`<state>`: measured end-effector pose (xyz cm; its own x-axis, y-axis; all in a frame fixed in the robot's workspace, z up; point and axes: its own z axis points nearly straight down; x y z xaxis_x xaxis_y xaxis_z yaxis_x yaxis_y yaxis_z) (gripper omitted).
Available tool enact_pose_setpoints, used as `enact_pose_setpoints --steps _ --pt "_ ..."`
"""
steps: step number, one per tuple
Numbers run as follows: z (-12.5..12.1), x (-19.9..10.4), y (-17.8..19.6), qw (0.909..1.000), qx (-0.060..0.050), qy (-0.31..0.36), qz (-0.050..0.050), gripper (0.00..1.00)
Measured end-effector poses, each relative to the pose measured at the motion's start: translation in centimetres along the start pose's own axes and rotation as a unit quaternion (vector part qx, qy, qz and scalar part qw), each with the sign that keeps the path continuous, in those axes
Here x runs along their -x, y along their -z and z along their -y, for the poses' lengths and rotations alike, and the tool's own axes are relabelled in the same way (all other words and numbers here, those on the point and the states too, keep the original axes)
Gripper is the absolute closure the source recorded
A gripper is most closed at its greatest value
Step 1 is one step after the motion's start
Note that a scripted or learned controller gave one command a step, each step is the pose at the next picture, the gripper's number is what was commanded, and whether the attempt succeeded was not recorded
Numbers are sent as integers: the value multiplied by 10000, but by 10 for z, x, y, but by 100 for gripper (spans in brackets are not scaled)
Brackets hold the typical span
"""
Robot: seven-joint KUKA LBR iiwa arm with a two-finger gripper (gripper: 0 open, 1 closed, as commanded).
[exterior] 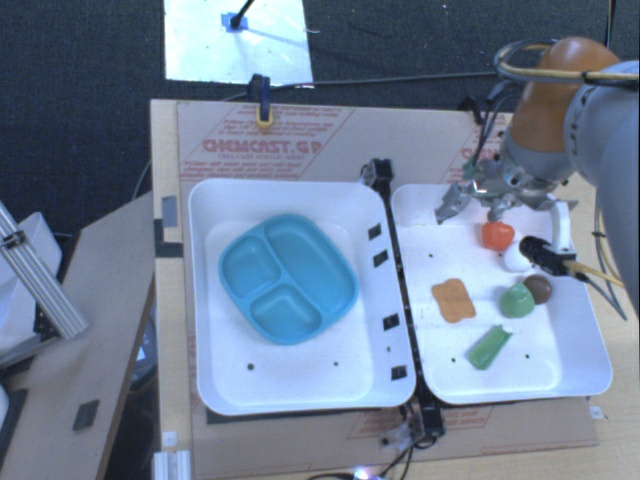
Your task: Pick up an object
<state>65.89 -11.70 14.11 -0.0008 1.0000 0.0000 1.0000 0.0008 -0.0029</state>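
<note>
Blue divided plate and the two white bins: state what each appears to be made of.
Blue divided plate: probably moulded plastic, smooth with a soft sheen; the uniform colour and rounded compartment ridges suggest it. White bins: likely thin formed plastic, matte to slightly glossy, with rounded corners and raised rims. Neither material can be confirmed by look alone.

Arm point(590, 118) cropped at right edge
</note>
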Motion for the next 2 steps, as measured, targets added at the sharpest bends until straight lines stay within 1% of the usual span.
enact_pose_setpoints --steps 1,2 --pt "0 -1 -52 10000 1 3 0 0" --pt "-2 -1 -38 10000 41 5 5 100"
